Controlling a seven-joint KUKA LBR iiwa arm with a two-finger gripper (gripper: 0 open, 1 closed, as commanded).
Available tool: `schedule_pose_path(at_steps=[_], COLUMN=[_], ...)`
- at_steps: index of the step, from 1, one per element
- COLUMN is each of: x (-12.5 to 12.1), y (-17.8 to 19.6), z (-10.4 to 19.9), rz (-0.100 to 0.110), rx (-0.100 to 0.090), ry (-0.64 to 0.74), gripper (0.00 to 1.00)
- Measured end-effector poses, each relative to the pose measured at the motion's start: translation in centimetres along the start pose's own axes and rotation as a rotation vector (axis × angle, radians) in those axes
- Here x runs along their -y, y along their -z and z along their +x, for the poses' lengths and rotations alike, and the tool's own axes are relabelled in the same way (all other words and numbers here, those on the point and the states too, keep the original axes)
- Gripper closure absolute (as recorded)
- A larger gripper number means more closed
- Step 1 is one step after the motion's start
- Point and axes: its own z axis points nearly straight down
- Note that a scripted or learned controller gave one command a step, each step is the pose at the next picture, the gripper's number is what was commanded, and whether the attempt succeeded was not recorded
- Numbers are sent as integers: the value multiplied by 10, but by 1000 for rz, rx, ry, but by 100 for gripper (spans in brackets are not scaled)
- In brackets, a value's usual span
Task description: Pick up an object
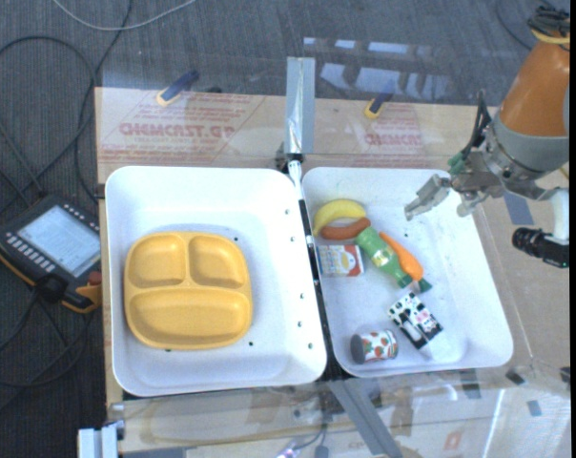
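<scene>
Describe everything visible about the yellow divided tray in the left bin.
The yellow divided tray looks like moulded plastic with a matte finish, a rounded rectangle with soft corners. Raised ridges split it into three compartments: two smaller ones along the far side and one wide one along the near side. All three hold nothing. It lies flat, right side up, slightly rotated, on the floor of the shallow white left bin, toward that bin's left and near part. Only the bin floor touches it.

The divided tray [187, 290] was yellow, both bins [212, 184] white. The bottle [385, 260] was green, the carrot [403, 255] orange, the small box [415, 320] cow-patterned black and white.
</scene>
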Motion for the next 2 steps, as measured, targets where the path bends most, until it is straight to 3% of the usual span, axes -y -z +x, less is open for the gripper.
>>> schedule_pose_path(at_steps=[1,2], x=[19,29], y=[-127,-151], z=[0,-1], rz=[2,-13], rx=[-3,-6], ry=[43,-126], gripper=[0,0])
